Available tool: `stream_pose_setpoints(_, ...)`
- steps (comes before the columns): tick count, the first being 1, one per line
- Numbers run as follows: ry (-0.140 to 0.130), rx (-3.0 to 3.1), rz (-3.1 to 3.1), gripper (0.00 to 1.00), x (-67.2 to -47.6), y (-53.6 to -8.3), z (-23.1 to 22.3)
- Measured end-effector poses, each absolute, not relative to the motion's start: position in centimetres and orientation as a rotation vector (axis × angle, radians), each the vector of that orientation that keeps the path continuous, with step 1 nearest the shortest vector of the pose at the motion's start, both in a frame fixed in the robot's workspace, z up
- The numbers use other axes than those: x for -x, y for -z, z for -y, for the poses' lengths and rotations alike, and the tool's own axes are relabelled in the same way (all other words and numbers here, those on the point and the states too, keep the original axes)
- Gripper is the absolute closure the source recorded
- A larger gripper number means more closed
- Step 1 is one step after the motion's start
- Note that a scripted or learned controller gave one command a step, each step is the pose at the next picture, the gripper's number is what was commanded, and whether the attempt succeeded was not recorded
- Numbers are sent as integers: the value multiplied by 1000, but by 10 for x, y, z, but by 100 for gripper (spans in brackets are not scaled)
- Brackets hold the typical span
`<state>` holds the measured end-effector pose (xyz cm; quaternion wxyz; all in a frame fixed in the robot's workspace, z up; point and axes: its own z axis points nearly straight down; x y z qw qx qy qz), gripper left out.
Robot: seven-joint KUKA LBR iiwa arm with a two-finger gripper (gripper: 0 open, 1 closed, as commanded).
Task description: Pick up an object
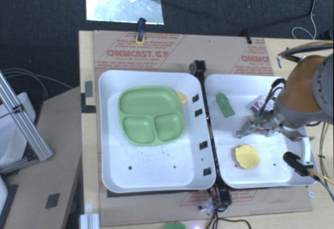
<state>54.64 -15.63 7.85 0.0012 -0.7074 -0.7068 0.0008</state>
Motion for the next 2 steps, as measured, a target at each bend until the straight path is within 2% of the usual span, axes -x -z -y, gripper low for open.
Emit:
stream_pose_setpoints(1, 0, 2221, 2219, 0, -484, -127, 138)
stream_pose_setpoints(2, 0, 2212, 2227, 0, -486, -82, 87)
